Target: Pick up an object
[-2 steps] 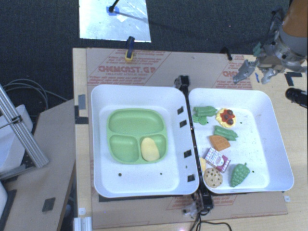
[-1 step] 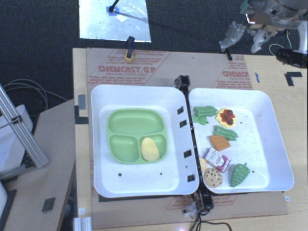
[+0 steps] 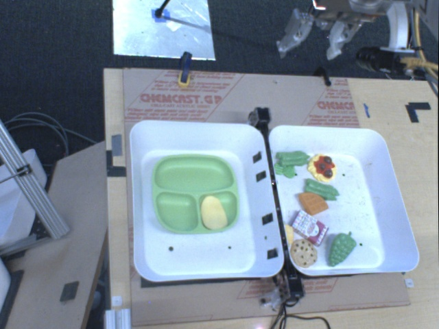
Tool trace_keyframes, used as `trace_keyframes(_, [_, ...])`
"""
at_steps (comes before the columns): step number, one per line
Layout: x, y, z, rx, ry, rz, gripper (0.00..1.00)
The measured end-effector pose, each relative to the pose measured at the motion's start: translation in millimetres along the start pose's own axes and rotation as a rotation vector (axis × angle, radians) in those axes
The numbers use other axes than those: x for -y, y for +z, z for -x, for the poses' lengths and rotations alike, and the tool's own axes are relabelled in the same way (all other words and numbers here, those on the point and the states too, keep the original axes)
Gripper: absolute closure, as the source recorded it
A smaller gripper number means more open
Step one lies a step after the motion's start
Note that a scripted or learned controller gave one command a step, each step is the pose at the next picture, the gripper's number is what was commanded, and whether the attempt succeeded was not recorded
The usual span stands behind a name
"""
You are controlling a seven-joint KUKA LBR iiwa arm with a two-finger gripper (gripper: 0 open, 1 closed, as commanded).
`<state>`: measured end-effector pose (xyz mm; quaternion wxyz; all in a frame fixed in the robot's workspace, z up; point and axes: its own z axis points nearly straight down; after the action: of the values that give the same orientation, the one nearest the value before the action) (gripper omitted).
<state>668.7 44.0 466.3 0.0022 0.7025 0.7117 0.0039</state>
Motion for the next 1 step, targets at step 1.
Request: trace_keyframes(1, [-0.4, -8.4, 6.1, 0.003, 0.003, -0.001, 1.00])
